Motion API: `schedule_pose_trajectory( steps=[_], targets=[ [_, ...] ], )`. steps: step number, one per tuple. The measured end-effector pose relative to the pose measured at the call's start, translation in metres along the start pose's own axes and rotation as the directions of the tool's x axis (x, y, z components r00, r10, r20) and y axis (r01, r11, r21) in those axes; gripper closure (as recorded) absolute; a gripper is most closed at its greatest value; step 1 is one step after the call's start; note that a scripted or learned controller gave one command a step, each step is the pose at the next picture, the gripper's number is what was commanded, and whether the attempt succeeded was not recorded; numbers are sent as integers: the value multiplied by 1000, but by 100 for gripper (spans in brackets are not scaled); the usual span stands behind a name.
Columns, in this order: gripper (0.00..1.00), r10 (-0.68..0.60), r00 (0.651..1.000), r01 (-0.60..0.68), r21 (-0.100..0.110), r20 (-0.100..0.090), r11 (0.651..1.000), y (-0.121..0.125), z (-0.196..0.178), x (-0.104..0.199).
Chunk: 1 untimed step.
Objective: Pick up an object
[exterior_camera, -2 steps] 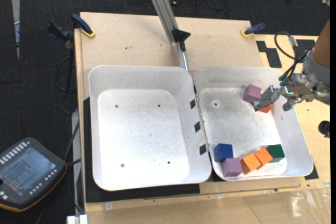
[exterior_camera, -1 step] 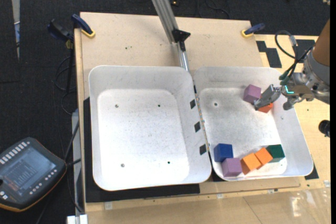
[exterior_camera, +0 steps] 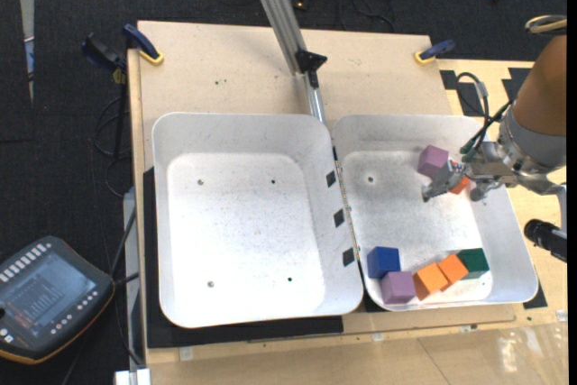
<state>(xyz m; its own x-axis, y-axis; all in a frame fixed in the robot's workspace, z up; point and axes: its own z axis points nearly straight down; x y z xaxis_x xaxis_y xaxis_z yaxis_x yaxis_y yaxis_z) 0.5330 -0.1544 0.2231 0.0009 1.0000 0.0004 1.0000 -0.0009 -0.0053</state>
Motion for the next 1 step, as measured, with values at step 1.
schedule_pose_trajectory(
  steps=[1],
  targets=[
    [0, 0, 1000, 0, -1, 0, 1000, 8, 48, 0]
  ],
)
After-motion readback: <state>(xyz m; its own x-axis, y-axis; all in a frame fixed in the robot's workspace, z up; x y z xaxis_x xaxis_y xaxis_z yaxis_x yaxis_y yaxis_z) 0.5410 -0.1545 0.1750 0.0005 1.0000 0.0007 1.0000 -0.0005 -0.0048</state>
